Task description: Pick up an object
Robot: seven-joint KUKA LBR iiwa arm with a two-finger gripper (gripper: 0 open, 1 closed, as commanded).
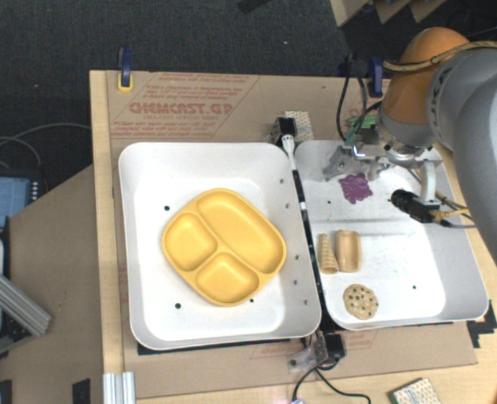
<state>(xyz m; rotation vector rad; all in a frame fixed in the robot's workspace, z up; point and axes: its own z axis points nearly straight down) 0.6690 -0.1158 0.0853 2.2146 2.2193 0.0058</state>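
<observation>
My gripper [354,167] hangs over the far end of the right bin [450,301], with its jaws apart and nothing between them. A purple bunch of grapes [356,188] lies on the bin floor just in front of and below the fingertips. Nearer the front of that bin lie a tan ridged bread piece [338,252] and a round speckled cookie [361,300]. The left bin [147,183] holds a yellow divided plate [223,245].
A raised rim [303,217] separates the two bins. Both stand on a cardboard sheet [189,103] covering the bench. The grey arm with its orange band [425,66] fills the upper right. A blue clip [125,67] sits at the board's far left corner.
</observation>
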